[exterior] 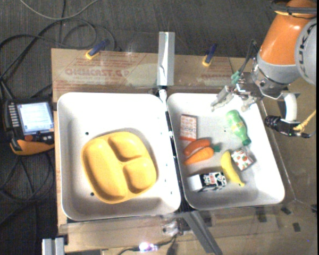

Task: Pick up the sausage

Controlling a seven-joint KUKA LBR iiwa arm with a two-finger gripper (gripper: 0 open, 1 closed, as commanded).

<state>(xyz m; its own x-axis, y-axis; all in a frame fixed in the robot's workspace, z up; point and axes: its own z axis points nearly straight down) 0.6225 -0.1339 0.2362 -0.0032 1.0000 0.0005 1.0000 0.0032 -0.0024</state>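
- Nearest camera: can [208, 180] and banana [232, 170], front of right bin [274, 187].
- Sausage [194, 145], reddish, mid-bin atop carrot [201, 154], below a small carton [187, 126]. Not lifted; pick not begun, judging by layout.
- Gripper [230, 98] over bin's rear edge, fingers spread, empty; sausage lies forward-left of jaws, apart.

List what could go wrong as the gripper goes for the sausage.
1. The sausage lies against the carrot, so the gripper may take the carrot or both.
2. The green bottle lies near the gripper and may get knocked on the way across.
3. The small carton lies just beyond the sausage and may be nudged.
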